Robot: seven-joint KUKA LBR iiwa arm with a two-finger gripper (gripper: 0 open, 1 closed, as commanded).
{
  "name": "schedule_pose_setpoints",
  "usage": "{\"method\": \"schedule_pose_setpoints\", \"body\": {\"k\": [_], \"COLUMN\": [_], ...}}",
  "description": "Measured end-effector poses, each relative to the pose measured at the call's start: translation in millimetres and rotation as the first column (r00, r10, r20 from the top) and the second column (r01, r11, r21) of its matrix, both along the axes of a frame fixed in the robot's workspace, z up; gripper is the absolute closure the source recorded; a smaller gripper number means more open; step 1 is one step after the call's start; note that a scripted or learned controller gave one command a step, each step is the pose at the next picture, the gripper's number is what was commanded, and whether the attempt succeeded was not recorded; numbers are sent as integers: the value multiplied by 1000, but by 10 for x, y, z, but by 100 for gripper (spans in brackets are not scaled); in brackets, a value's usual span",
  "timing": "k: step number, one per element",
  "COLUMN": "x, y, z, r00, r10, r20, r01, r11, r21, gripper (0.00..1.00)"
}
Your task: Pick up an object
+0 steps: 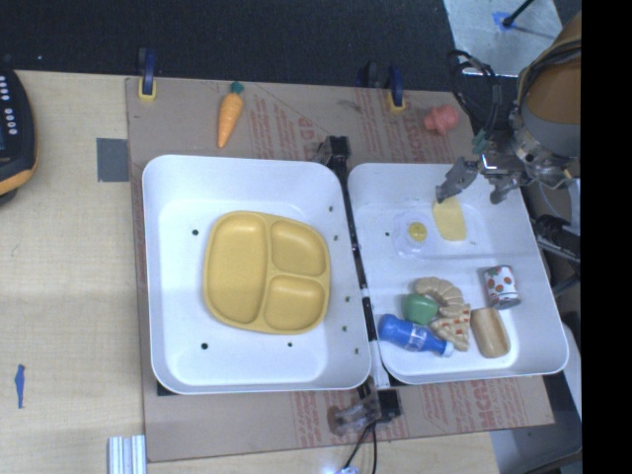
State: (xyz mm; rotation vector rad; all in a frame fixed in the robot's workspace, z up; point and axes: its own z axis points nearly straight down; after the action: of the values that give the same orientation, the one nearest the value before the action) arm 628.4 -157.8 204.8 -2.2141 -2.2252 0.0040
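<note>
My gripper (479,186) hangs over the far part of the right bin (553,358), open, its two dark fingers spread with nothing between them. Just below and left of it lies a pale yellow slab (450,221), with a small yellow disc (417,232) beside it. Toward the bin's near side lie a spotted can (501,285), a bread roll (491,331), a blue bottle (415,334), a green piece (422,307) and a tan pretzel-like pastry (439,289), packed close together.
The left bin (173,186) holds a yellow divided plate (267,270). A toy carrot (229,115) and a pink lump (442,118) lie on the cardboard behind the bins. A black and yellow device (15,126) sits at the far left edge.
</note>
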Motion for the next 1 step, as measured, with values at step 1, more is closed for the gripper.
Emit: {"method": "schedule_pose_setpoints", "body": {"k": [1], "x": [-433], "y": [471], "z": [-793], "r00": [1000], "r10": [4], "r20": [-10], "r01": [-4], "r11": [1000], "r21": [3], "gripper": [0]}}
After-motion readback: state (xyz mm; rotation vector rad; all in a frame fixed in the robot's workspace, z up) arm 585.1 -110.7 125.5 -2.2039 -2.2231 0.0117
